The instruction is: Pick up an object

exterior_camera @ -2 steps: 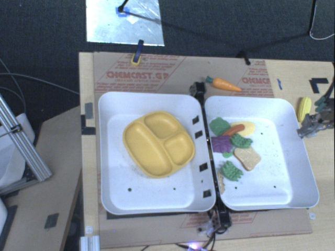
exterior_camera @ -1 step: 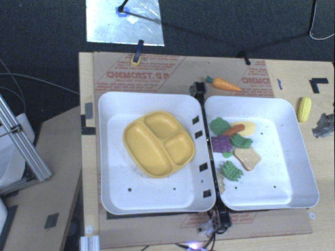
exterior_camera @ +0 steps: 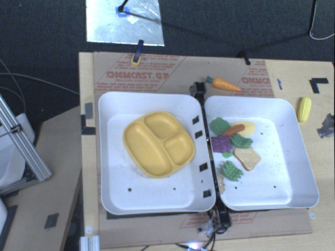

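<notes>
The right bin point(exterior_camera: 293, 192) holds a cluster of toy foods near its left wall. Among them are a green leafy piece point(exterior_camera: 219, 125), a small red-orange piece point(exterior_camera: 234, 130), a pale yellow piece point(exterior_camera: 248, 128), a purple bunch point(exterior_camera: 220, 143), a dark green piece point(exterior_camera: 241, 140), a tan slice of toast point(exterior_camera: 247, 158) and a green floret point(exterior_camera: 231, 170). The pieces touch or overlap one another. In the left bin point(exterior_camera: 112, 192) lies a yellow divided plate point(exterior_camera: 158, 143).
An orange toy carrot point(exterior_camera: 224, 83) lies on the bench behind the bins. A yellow corn cob point(exterior_camera: 304, 109) rests right of the right bin, with a small grey shape point(exterior_camera: 326, 126) at the frame's right edge. A blue-and-yellow item point(exterior_camera: 137, 53) sits behind the left bin.
</notes>
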### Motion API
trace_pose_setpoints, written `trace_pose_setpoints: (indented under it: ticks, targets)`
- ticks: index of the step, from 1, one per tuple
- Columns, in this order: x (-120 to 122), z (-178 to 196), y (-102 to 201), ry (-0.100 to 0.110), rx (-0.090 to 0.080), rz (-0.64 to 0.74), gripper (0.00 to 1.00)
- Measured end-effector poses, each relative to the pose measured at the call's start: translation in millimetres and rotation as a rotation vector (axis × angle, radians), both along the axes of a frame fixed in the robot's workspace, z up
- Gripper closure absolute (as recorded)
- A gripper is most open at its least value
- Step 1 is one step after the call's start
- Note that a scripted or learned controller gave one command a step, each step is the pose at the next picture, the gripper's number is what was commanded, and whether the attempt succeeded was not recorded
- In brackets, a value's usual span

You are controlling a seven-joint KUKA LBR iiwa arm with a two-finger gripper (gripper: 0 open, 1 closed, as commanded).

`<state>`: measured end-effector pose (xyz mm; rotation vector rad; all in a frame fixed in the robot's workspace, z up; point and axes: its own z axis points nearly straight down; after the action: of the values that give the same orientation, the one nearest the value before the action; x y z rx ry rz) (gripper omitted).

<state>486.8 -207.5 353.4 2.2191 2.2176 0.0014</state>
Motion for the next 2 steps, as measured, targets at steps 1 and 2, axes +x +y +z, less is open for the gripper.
trace_pose_setpoints:
  ticks: [1, 2]
  targets:
    - [0, 0, 1, 0.000, 0.001, 0.003, 1.00]
    - [1, 3, 128, 0.000, 0.006, 0.017, 1.00]
